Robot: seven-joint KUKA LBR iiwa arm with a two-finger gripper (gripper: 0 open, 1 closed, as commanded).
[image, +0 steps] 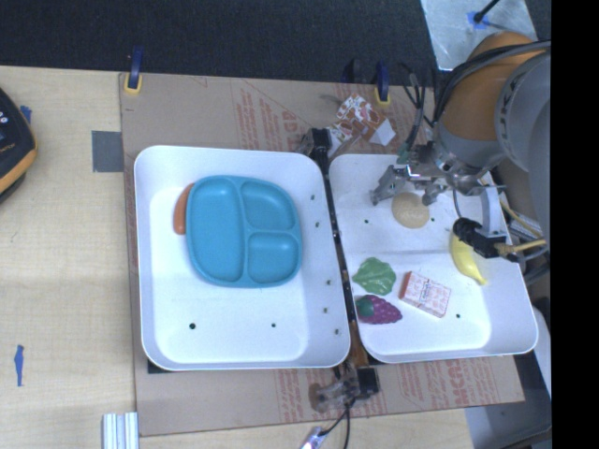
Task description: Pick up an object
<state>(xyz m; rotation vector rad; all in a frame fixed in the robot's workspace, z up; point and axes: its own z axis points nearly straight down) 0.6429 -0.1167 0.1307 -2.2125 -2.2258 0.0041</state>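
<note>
My gripper hangs over the back of the right bin, its fingers spread open just above a round tan object. Nothing sits between the fingers. Further forward in the same bin lie a green leafy piece, a purple grape bunch, a small red-and-white box and a yellow banana near the right wall.
The left bin holds a blue divided plate with an orange object tucked under its left edge. A crumpled wrapper lies behind the bins. A yellow-black device sits at the far left.
</note>
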